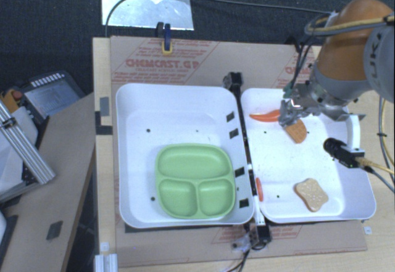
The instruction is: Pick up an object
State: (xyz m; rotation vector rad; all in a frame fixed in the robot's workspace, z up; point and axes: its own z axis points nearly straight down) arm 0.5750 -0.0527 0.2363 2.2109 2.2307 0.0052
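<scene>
In the right bin (345,203) lie three pieces. An orange carrot-like piece (265,116) rests near the far left wall. A brown biscuit-like piece (298,132) sits close to the bin's middle. A tan toast-shaped piece (311,194) lies near the front. My gripper (290,116) reaches in from the right and stands directly over the upper end of the brown piece, right beside the tip of the orange one. Whether it touches the brown piece is hidden by the gripper body.
The left bin (136,110) holds a green divided plate (195,181) toward its front. A small red piece (259,189) lies by the divider between the bins. A black fitting (340,151) on the arm's cable hangs over the right bin's right side.
</scene>
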